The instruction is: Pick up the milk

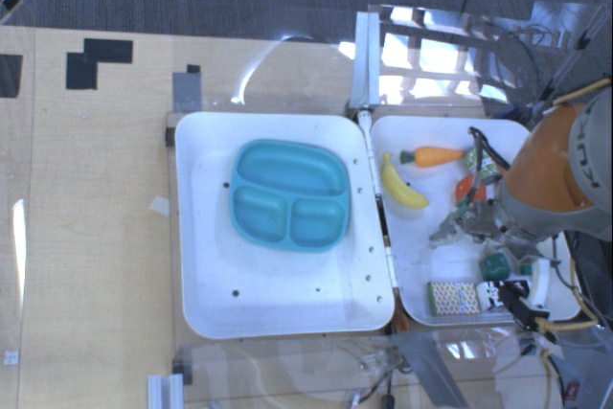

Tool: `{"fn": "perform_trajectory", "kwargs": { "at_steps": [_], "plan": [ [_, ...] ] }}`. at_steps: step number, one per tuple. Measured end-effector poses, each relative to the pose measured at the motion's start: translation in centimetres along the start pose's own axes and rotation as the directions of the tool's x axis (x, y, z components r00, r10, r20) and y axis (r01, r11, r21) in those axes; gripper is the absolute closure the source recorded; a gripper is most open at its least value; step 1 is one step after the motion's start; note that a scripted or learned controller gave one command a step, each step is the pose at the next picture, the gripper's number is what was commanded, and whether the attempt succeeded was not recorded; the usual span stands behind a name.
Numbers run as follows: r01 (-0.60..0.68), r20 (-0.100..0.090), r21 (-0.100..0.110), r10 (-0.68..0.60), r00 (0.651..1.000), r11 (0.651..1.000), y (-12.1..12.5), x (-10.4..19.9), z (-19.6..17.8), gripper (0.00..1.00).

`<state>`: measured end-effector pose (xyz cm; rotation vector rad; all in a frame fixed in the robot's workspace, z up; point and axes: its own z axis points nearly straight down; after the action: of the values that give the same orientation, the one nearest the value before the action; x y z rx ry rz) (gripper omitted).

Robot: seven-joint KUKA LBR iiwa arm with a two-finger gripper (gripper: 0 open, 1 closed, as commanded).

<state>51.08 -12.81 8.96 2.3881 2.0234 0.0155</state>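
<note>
From where I stand, the grey arm with its orange band (548, 170) leans in over the right white shallow bin (414, 287), and its claw (458, 227) hangs low above the bin floor, near the middle. Whether that claw is spread or pressed together I cannot tell; nothing sits visibly between its tips.

The milk, a small white carton with a green cap (510, 280), lies near the front right corner of that bin, partly under the wrist, just beside a flat green-and-white patterned packet (452, 298). A yellow plastic banana (402, 186) and an orange toy carrot (437, 156) rest toward the back. The left bin carries a teal plate of 3 compartments (289, 194).

I judge this the approach step, the grasp not yet made. The next move calls for shifting the claw toward the front right corner, over the carton and clear of the packet.
</note>
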Motion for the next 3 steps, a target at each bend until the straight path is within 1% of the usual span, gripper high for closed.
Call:
{"fn": "perform_trajectory", "kwargs": {
  "at_steps": [1,2,3],
  "plan": [
    [-0.204,-0.001,-0.018,0.204,0.979,0.979,-1.7,2.0,-0.2,0.00],
    [0.071,0.000,0.009,-0.071,0.997,0.997,4.3,-2.1,-4.2,0.00],
    [0.295,0.000,0.001,-0.295,0.956,0.956,-1.5,1.1,0.0,0.00]
  ]
}}
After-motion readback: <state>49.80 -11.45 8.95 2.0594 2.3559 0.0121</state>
